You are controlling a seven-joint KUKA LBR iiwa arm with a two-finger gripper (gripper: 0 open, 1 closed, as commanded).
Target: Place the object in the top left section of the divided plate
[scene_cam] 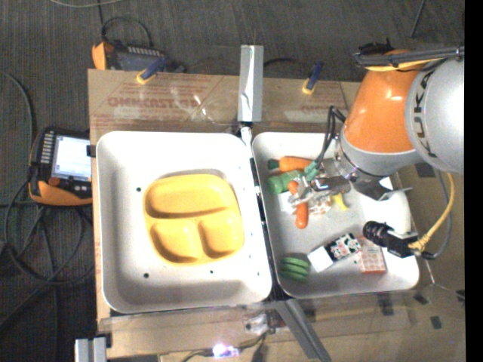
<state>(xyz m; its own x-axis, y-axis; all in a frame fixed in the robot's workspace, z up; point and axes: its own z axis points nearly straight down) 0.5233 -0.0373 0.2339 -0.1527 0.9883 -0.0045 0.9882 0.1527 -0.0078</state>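
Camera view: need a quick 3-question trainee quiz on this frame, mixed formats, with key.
1. True or false: the yellow divided plate lies in the left bin.
2. Which bin is the gripper over? A) left bin B) right bin C) neither, it is off the bench
3. Fill in: the green object sits near the ____ edge of the right bin, as the picture shows it.

Key: 1 true. 2 B; the gripper is low among an orange carrot-like piece and other small items. 3 bottom, close to the corner next to the left bin.
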